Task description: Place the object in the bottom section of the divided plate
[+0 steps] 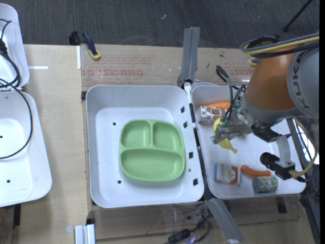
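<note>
A green divided plate (151, 150) lies in the left white bin (101, 136), with two small sections at the far side and one wide section at the near side. My gripper (223, 134) is low in the right bin (294, 184), directly over a yellow banana (228, 145). The banana's ends stick out above and below the gripper, and its middle is hidden. Whether the banana is held cannot be made out.
The right bin also holds a small carton (207, 114) beside an orange carrot-like piece (219, 105) at the back. Another small carton (226, 173), a thin carrot (255, 171) and a green can (265, 183) lie at the front. A grey divider (190, 55) separates the bins.
</note>
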